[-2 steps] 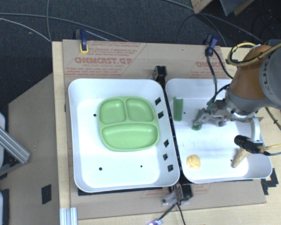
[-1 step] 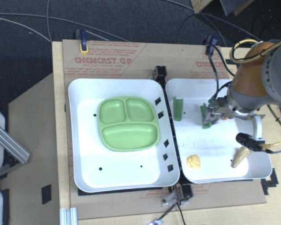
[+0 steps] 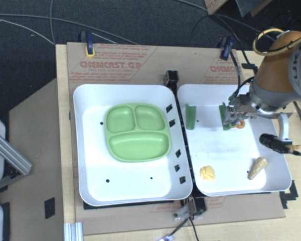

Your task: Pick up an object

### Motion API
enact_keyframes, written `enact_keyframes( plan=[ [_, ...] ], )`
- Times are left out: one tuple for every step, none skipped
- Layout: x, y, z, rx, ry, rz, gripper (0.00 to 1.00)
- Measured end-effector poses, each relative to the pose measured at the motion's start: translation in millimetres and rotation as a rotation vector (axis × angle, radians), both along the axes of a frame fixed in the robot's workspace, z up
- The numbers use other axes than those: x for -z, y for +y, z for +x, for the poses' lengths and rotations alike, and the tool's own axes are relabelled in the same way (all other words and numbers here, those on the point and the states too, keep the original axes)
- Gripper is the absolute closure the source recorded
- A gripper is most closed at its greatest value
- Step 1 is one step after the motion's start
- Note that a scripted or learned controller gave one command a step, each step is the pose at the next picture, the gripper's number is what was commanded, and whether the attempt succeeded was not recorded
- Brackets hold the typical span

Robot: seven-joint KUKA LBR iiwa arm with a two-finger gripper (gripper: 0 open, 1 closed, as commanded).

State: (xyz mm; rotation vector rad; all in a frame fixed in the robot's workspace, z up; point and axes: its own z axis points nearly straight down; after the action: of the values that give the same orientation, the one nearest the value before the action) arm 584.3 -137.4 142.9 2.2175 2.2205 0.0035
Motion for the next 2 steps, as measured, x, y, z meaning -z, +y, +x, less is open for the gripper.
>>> enact_keyframes(
  plan=[
    [-63.5, 4.7, 4.3, -0.001, -0.003, 0.000, 1.00],
    [-68.3, 4.9, 4.9, 0.000, 0.002, 0.001, 1.00]
  ],
)
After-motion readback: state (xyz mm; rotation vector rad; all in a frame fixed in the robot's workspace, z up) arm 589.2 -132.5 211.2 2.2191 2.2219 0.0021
